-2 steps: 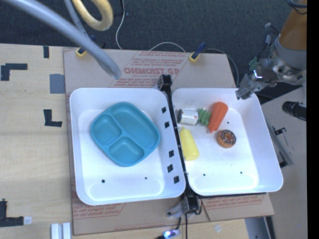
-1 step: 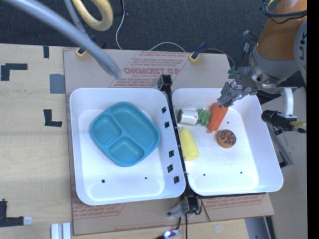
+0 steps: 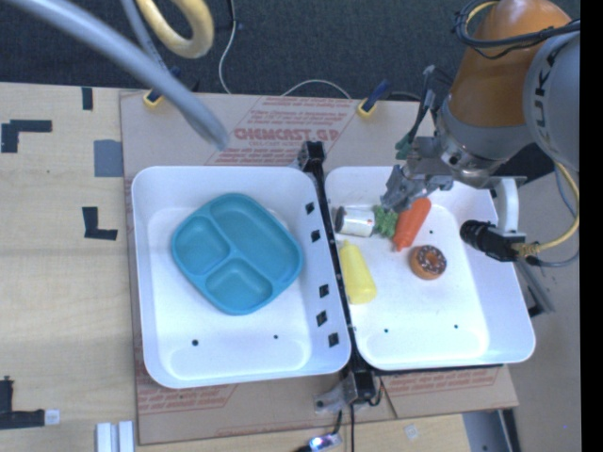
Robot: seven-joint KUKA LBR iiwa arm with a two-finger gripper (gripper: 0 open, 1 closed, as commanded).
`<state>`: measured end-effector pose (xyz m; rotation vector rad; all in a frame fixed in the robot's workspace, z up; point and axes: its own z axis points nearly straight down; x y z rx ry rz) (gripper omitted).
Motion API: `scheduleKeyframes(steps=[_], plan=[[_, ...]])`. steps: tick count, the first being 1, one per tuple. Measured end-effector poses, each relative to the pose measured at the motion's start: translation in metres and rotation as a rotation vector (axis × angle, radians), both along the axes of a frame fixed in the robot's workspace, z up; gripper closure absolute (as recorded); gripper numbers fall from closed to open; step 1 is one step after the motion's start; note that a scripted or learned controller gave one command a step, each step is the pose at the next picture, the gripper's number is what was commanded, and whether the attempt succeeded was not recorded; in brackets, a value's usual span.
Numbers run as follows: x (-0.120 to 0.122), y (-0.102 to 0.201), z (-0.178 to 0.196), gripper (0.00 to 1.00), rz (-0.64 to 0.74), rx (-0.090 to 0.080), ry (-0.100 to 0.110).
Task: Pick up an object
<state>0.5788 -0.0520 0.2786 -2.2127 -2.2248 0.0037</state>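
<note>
The arm (image 3: 513,64) comes in from the right and stands over the far part of the right bin (image 3: 490,342), placed so that its wrist drops almost straight down onto the cluster of small things there; the left bin (image 3: 155,252) sits just beside it, their inner walls touching along a black divider, and bears a blue sectioned plate (image 3: 236,252) lying flat, well apart from the work and not in play. In the right bin, a yellow block (image 3: 356,273) lies against the inner wall, near the front of the cluster; a toy carrot (image 3: 410,222) lies tilted, its green top (image 3: 384,220) toward the divider, and this seems the likeliest target since the gripper (image 3: 407,188) hangs right over its leafy end; a small metal can (image 3: 355,221) lies on its side just beside the green top; a chocolate doughnut (image 3: 428,262) rests near the carrot's tip, apart from it. The gripper's state I cannot tell: it is dark and blurred against the carrot, and nothing is plainly lifted; the carrot appears to lie on the bin floor, so the pick is not yet made.
</note>
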Motion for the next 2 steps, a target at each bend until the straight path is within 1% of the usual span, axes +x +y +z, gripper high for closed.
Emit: scheduleKeyframes(steps=[1,2], plan=[[0.0,0.048,-0.02,1.0,0.001,0.0,0.001],[-0.011,0.111,-0.033,1.0,0.003,0.0,0.001]])
